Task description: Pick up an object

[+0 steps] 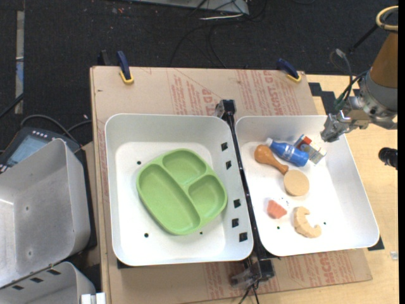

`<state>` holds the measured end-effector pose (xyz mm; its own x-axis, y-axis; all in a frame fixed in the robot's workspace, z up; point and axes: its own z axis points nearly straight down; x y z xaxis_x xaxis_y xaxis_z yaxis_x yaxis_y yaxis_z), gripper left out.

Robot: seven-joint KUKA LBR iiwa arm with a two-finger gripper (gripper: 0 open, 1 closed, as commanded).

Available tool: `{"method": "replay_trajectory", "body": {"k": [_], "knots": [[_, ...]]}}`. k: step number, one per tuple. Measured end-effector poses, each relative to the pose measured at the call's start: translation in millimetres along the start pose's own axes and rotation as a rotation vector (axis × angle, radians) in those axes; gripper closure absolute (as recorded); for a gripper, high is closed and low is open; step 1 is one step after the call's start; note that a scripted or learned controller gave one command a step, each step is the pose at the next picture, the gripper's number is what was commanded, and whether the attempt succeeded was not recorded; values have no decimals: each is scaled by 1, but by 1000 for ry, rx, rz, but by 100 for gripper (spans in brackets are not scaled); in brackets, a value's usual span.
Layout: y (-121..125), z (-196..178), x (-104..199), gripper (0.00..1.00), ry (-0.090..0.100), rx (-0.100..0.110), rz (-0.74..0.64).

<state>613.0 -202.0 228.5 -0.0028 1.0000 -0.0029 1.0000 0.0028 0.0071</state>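
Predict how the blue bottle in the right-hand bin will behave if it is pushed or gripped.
The blue bottle lies on its side, so a sideways push would probably roll it. Its rounded, smooth-looking body may slip in a pinch. It touches the wooden pestle-shaped piece, which would likely shift too.

Divided tray [182,190] in left bin [120,170]; bottle [290,152] behind disc [296,183] in right bin [354,189].

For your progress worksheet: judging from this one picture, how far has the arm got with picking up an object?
Done: the gripper has reached the right bin's upper right rim. In hand: nothing visible; it sits just right of the blue bottle. Left: the bottle, wooden pestle, round disc, pink block and curved wooden piece all lie in the bin, so grasping and lifting remain.
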Motion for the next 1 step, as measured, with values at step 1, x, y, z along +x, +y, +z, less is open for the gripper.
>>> {"method": "replay_trajectory", "body": {"k": [1], "knots": [[2,-54,0,100,0,0,-1]]}}
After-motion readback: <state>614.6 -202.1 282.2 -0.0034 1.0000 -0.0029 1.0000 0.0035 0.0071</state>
